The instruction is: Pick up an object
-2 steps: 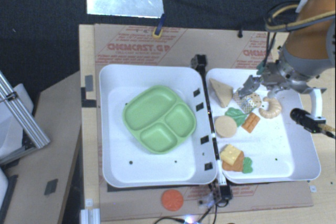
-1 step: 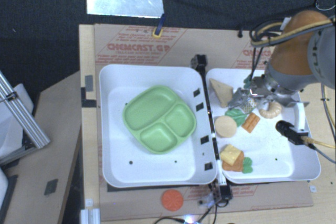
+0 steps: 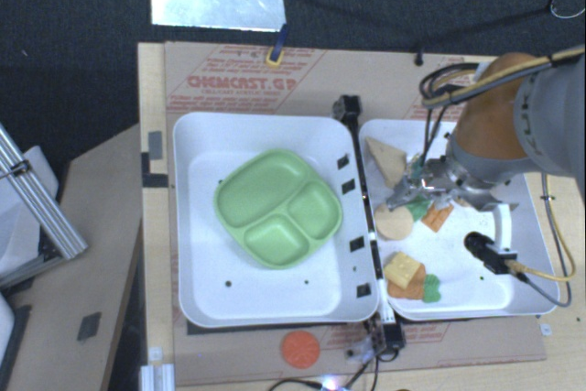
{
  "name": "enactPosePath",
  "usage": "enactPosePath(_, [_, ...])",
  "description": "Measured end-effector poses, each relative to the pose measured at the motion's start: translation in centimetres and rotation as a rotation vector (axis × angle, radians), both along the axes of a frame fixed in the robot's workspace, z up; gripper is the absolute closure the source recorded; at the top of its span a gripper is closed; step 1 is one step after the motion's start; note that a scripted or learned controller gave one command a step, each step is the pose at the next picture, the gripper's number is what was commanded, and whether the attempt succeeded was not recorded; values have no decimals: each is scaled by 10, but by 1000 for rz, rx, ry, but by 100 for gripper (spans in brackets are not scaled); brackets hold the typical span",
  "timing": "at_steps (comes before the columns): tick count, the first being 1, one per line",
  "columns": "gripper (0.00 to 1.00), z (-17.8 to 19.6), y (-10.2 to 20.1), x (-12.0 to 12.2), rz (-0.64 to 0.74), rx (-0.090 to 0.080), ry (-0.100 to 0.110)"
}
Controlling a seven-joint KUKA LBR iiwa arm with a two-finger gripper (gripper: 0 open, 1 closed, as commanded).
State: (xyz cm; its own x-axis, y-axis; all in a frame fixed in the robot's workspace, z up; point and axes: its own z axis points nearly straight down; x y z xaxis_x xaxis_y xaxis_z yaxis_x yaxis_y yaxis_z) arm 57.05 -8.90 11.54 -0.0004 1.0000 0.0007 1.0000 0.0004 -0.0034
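The right bin [image 3: 476,293] holds several toy foods. A tan wedge [image 3: 387,160] lies at its upper left, a round tan cookie [image 3: 395,223] sits near the divider, and an orange piece [image 3: 438,217] and a green piece [image 3: 419,209] lie beside it. A yellow block [image 3: 403,271] with orange and green bits [image 3: 428,289] rests near the front. My gripper [image 3: 409,189] is low over the cookie and the green piece, pointing left. Nothing is seen between its fingers.
The left bin [image 3: 201,288] carries a green divided plate [image 3: 277,208]. Black clips [image 3: 348,108] line the divider between the bins. An orange disc [image 3: 300,348] lies on the cardboard in front. The arm's cables [image 3: 540,275] loop over the right bin's right side.
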Motion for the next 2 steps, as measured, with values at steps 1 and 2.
enactPosePath(1, [0, -32, 0, 1, 1, 0, -3])
enactPosePath(2, [100, -20, 0, 2, 0, -1, -8])
